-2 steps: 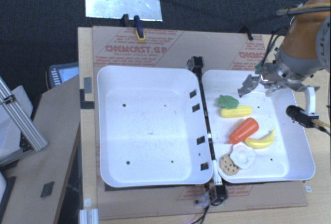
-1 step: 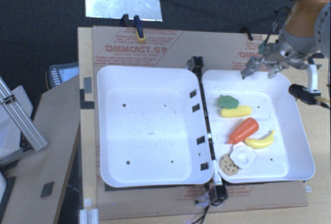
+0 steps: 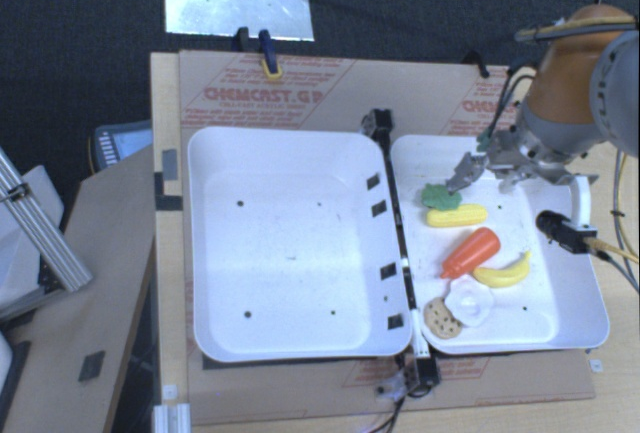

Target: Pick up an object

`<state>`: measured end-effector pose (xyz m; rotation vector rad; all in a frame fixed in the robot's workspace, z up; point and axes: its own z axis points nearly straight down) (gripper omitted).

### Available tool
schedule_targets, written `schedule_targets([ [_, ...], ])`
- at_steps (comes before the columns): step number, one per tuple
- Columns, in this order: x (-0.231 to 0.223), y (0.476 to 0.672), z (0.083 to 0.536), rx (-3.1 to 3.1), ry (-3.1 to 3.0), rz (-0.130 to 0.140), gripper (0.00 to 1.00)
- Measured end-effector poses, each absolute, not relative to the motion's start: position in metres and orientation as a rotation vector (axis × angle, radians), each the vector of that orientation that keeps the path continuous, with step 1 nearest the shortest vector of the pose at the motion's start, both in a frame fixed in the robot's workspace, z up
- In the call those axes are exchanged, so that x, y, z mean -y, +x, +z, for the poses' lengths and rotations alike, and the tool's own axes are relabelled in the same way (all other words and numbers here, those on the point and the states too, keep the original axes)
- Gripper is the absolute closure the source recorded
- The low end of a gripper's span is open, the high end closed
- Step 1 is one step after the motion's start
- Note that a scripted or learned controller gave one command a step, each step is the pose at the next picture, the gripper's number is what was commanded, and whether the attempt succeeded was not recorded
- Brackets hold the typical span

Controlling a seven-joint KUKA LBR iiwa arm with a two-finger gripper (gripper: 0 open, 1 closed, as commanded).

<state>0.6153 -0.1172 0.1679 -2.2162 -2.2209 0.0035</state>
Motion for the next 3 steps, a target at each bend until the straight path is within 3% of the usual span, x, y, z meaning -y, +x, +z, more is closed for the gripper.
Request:
schedule_targets([
  [1, 0.065, 0.672, 0.187, 2.237, -2.215, -0.009, 0.0],
  [2, 0.17, 0.585, 0.28, 2.217, -2.24, -0.002, 0.0],
  [3, 0.125, 0.523, 0.164, 2.214, -2.211, 0.009, 0.0],
])
